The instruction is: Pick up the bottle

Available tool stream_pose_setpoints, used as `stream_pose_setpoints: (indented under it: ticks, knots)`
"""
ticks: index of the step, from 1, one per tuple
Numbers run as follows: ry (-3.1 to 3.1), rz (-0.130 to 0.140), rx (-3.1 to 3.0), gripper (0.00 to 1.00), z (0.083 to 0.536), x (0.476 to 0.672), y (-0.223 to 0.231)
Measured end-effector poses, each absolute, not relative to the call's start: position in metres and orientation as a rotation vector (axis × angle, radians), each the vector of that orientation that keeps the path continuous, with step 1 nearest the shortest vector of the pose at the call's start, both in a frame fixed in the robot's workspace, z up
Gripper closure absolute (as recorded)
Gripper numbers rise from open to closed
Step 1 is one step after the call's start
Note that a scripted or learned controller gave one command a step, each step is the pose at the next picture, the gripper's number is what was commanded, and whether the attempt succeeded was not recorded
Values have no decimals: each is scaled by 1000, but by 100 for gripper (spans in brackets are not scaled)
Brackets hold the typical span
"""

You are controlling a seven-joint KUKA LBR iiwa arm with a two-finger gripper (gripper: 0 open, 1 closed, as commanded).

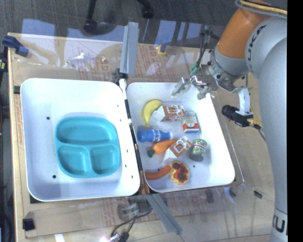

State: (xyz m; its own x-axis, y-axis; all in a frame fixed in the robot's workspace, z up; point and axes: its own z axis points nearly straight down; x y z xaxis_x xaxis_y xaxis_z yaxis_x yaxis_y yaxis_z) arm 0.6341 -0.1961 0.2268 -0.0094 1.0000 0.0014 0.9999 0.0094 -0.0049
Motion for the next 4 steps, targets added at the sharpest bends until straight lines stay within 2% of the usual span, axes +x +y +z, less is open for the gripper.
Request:
stream_pose_setpoints:
  ticks: [1,2,3,4]
  knots:
    - [-2448,3,-1962,0,136,609,-136]
    - [-2356,4,-2074,0,91,559,-122]
    - [-2362,7,-2066,100,101,560,-122]
    - [-1787,2,-2580,100,192,623,-50]
